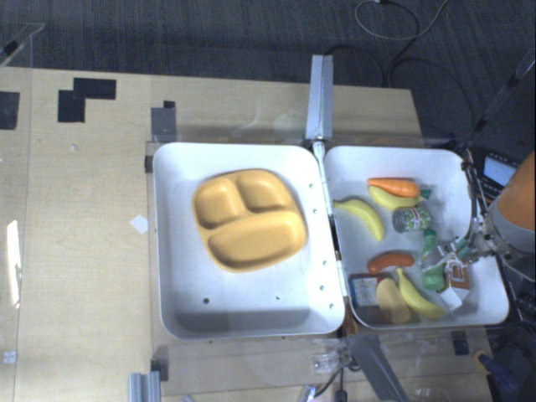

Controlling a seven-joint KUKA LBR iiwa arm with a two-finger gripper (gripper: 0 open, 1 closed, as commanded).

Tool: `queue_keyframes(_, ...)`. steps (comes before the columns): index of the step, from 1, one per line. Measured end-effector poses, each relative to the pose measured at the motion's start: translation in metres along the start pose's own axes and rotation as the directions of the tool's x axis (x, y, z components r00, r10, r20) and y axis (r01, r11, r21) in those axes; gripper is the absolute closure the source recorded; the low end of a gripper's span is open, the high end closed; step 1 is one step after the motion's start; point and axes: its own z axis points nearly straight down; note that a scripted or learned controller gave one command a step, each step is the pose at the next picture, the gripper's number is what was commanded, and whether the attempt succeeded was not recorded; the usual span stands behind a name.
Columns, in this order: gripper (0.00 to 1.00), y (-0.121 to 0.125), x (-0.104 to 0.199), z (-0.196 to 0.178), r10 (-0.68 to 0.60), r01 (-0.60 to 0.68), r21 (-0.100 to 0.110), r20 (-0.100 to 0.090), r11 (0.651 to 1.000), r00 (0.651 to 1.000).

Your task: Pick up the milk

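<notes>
A small blue and white carton, likely the milk (363, 290), lies at the front left corner of the right bin (486, 308), beside a yellow pear-shaped fruit (392, 300). My gripper (452, 262) is low over the right side of that bin, among a green item (431, 262) and a small white object (453, 298). It is well to the right of the carton and apart from it. The grey arm with its orange band (517, 199) comes in from the right edge.
The right bin also holds a carrot (394, 188), bananas (362, 216) (416, 296), a can (412, 219) and a sausage (389, 261). In the left bin (176, 249) sits a yellow divided tray (248, 219). A metal divider post (320, 99) stands between the bins.
</notes>
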Motion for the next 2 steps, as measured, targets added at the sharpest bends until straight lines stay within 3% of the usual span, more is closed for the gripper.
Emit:
queue_keyframes(1,0.00,0.026,0.006,0.020,-0.192,0.192,0.013,-0.017,0.981,0.981)
queue_keyframes(2,0.00,0.098,-0.014,-0.010,-0.240,0.240,0.011,-0.018,0.971,0.971)
